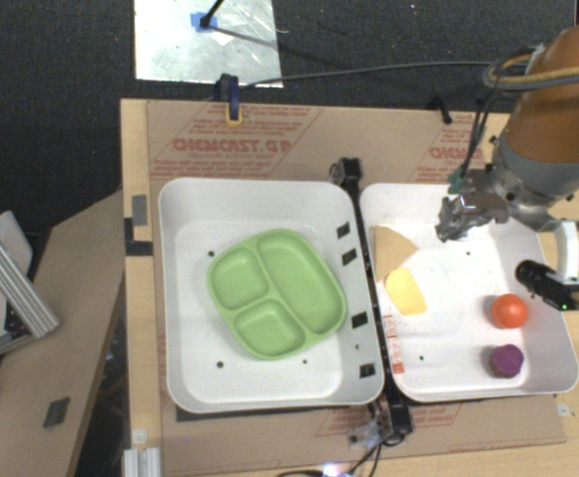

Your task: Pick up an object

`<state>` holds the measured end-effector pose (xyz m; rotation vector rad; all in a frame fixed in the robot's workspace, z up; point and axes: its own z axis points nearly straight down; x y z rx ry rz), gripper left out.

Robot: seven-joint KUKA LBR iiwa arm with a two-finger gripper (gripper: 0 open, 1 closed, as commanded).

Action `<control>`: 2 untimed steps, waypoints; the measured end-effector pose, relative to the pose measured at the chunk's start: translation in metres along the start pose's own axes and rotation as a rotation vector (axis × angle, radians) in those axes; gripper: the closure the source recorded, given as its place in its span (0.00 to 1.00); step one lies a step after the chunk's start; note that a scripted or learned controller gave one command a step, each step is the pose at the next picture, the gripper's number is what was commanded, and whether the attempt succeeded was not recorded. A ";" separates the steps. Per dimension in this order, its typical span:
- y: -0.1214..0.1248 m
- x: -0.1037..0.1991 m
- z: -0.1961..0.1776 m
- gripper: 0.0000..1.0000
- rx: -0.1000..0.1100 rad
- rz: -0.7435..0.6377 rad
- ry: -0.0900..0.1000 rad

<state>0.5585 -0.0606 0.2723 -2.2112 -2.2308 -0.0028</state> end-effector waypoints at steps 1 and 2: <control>-0.021 0.048 0.006 1.00 0.001 0.000 0.000; -0.036 0.089 0.018 1.00 0.001 0.001 0.000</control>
